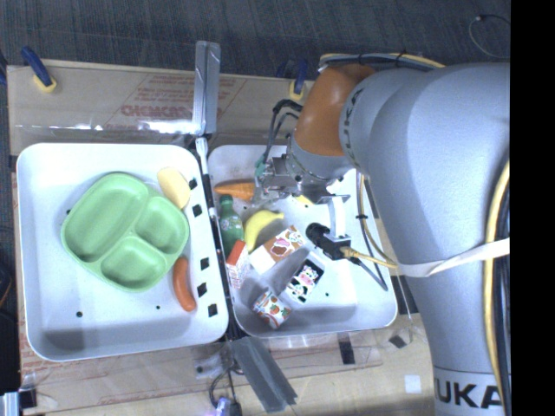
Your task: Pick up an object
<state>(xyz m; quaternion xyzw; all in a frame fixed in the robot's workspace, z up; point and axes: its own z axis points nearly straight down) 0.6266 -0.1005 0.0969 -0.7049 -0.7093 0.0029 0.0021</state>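
Note:
My gripper (pixel 270 178) hangs low over the back left of the right bin (pixel 368 312), under the orange wrist band. An orange carrot (pixel 232 191) lies just to its left. A yellow fruit (pixel 260 226) and a green bottle (pixel 230 224) sit just in front of it. Nearer the front are a brown-and-white carton (pixel 284 243), a red carton (pixel 235 263), a cow-patterned carton (pixel 303 282) and a strawberry-printed carton (pixel 271 308). I see nothing lifted off the bin floor.
The left bin (pixel 52 319) holds a green divided plate (pixel 126 230), a pale yellow fruit (pixel 173 187) and an orange sausage (pixel 183 284). The arm's grey body covers the right side of the right bin. A black cable plug (pixel 323 238) hangs by the cartons.

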